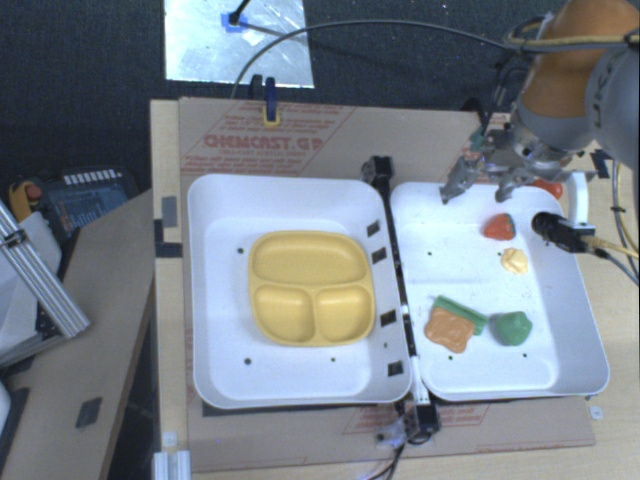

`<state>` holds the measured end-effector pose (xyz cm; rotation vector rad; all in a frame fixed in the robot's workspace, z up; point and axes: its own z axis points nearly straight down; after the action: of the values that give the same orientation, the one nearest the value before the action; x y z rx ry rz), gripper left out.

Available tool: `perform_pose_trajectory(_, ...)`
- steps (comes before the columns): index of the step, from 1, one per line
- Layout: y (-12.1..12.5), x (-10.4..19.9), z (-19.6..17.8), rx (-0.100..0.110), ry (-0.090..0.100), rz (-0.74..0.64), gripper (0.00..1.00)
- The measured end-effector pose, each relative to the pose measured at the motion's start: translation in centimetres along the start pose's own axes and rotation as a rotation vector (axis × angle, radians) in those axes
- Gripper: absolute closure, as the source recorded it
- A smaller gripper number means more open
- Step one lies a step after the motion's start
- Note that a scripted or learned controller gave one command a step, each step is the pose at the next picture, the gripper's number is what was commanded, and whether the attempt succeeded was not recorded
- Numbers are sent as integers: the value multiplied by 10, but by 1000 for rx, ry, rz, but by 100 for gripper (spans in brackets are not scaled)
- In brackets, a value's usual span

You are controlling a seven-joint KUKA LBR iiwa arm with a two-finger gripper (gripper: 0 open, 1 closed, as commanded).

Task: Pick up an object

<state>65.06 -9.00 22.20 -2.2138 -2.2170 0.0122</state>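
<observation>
- Camera view, slanted from above: hand (477, 186) hangs over the far-left corner of the right bin (583, 360), fingers spread, nothing between them. It reads as released and ready to come down.
- Pickable things all lie in the right bin: red-orange toy piece (499, 228) just beside the hand, nearest candidate.
- Pale yellow lump (514, 260) lies a bit nearer the camera, apart from the red one, so it has room for a clean grasp.
- Orange block (449, 330) touches a green strip (460, 311); a crowded pair, harder to take singly.
- Green lump (512, 328) sits near them, not touching.
- Left bin (215, 200) holds a yellow divided plate (310, 288), flat, wide, a poor fit for two fingers.
- Desk (330, 128) carries both bins side by side.
- Judgement: grasp not yet made; likely target is the red-orange piece.
</observation>
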Motion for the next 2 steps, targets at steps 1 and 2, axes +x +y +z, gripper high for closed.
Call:
perform_pose_trajectory(1,2,0,-8,-13,-1,-2,0)
perform_pose_trajectory(2,-1,3,34,-10,-1,-1,0)
